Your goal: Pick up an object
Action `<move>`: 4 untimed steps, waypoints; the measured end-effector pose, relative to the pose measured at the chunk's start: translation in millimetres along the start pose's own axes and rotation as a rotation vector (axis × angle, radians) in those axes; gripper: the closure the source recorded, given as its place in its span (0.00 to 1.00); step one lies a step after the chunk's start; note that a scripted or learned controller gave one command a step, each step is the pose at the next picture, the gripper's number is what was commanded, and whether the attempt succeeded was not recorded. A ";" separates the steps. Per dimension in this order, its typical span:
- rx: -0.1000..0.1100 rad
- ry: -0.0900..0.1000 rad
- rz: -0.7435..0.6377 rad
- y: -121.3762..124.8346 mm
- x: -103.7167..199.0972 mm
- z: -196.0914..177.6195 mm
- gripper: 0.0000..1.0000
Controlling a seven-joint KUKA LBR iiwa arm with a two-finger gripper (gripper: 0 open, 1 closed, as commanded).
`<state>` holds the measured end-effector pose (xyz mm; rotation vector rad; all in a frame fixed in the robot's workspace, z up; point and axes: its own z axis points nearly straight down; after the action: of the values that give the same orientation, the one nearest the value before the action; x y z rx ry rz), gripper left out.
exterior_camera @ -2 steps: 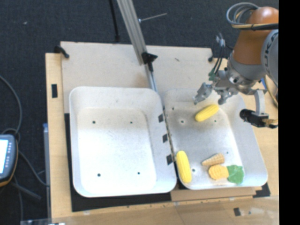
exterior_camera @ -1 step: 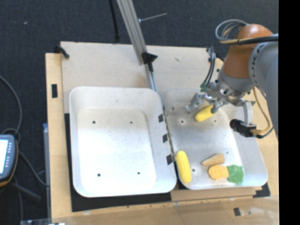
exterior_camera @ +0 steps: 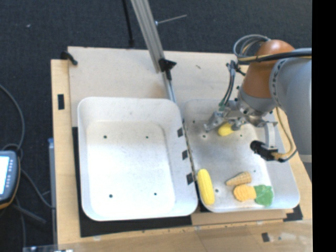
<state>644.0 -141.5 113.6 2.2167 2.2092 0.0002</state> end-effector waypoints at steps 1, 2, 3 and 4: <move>-0.007 0.002 0.005 2.0 -0.8 -14.9 1.00; 0.001 0.007 -0.006 12.2 2.4 -65.3 1.00; 0.003 0.007 -0.006 13.7 0.6 -101.6 1.00; 0.008 0.009 -0.010 15.9 54.6 -98.3 1.00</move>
<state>659.2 -86.1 211.6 2.2148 2.2284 0.0007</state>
